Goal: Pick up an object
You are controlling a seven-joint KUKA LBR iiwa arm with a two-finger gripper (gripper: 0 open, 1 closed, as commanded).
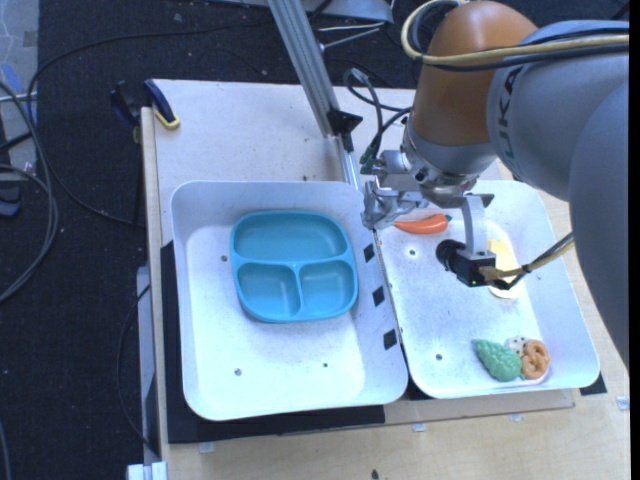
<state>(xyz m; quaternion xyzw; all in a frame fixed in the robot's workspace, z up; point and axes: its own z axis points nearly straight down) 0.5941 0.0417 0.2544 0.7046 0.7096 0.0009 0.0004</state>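
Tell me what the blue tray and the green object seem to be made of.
The blue tray looks like molded plastic with a smooth, slightly glossy finish: uniform color, rounded dividers, soft highlights. The green object looks like matte, bumpy rubber or soft plastic, perhaps toy food; the view is too small to be sure.

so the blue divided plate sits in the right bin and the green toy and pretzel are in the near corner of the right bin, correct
Not quite. The camera view shows the blue divided plate in the left bin, not the right one. The rest holds: the green toy and pretzel lie together in the near corner of the right bin.
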